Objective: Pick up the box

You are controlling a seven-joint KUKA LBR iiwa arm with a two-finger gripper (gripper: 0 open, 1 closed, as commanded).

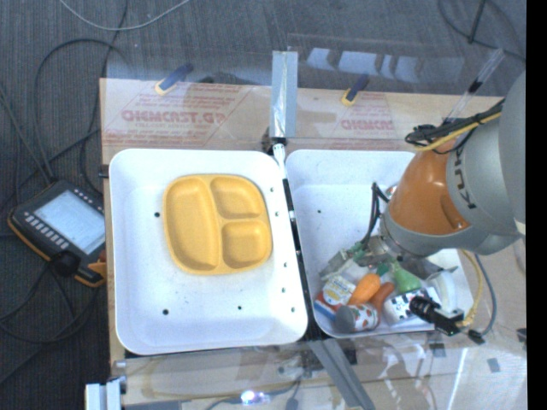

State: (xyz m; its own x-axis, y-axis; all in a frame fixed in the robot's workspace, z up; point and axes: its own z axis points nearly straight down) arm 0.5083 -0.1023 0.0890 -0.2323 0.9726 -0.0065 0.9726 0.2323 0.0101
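1. My camera looks down on a counter [128,114] over dark carpet, with cables trailing and a pendant [58,222] lying off to the left.
2. Two white bins sit side by side: the left bin [137,314] holds one yellow tray [218,223] with three compartments; the right bin [333,186] has a small heap in its near corner.
3. The arm [453,195] hangs over that heap, and the gripper [389,259] is down among the things. I cannot tell how it is set, or whether it has anything.
4. The box [336,291] is, as best I judge, the small white and red carton at the heap's left, just beside an orange carrot-like piece [366,287] (one of each, as far as I can count).
5. I would expect it to be light, stiff-sided but crushable, and a bit slick. I would take it across its two narrow sides, once its neighbours allow.
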